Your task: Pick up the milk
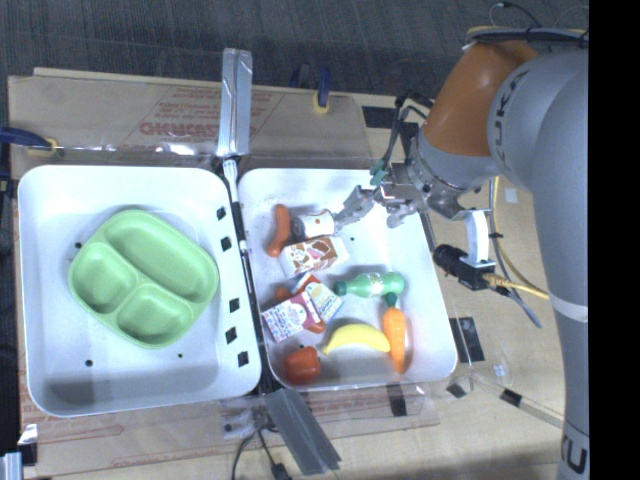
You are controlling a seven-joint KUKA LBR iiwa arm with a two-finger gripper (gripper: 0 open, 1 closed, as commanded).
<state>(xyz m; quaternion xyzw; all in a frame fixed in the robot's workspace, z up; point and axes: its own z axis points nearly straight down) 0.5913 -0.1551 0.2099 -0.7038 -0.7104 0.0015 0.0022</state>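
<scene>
The gripper [372,208] hangs low over the far side of the right bin [432,268], its two fingers spread apart with nothing between them; one fingertip reaches toward the bin's middle, the other sits nearer the right wall. Just beyond the leading fingertip lies a small dark-ended packet [312,224], touching a sausage [279,230] close to the left wall. The milk [310,256], a small printed carton lying flat, sits just nearer than those two, about mid-bin; a second printed carton [300,311] lies further toward the near edge, and which of them is the milk is hard to be sure of at this sharpness. To do this well, the fingers should straddle the carton's narrow sides, descending clear of the green bottle [370,287] alongside it.
</scene>
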